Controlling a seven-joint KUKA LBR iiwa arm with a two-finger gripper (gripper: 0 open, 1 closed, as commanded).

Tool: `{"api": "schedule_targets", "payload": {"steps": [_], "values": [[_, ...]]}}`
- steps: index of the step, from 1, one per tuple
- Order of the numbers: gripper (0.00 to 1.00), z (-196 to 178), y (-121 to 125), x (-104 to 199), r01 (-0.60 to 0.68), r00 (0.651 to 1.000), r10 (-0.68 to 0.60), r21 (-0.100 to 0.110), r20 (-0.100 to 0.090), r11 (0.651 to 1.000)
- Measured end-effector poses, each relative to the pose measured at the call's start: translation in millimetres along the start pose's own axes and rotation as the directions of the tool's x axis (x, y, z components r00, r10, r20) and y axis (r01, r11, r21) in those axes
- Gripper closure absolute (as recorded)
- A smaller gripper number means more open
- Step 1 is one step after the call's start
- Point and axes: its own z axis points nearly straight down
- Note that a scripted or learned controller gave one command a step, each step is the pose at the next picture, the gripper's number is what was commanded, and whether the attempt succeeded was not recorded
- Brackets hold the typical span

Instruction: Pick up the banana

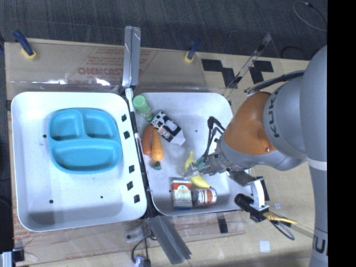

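Nearest us, along the front edge of the right bin [219, 102], we see a small carton [182, 194] lying beside a jar [204, 196]. Just behind them the banana [194, 171] lies in the bin's front right part, its yellow showing in two pieces with the gripper [203, 166] down on it. We cannot tell how the fingers stand, or whether they grip the fruit. Further back, by the bin's left edge, a carrot [157, 146] lies near a black-and-white box [166, 126], and a green cup [141, 104] sits in the far left corner. In the left bin [28, 204] we see a blue divided tray [84, 139].
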Motion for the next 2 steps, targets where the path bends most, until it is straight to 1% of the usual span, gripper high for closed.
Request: {"api": "schedule_targets", "payload": {"steps": [1, 2], "values": [[1.0, -105.5, 80.9, 36.5, 0.077, 0.997, -0.077, -0.002, 0.0, 0.997], [1.0, -145.5, 70.6, 38.7, 0.169, 0.986, -0.169, -0.002, 0.001, 0.986]]}}
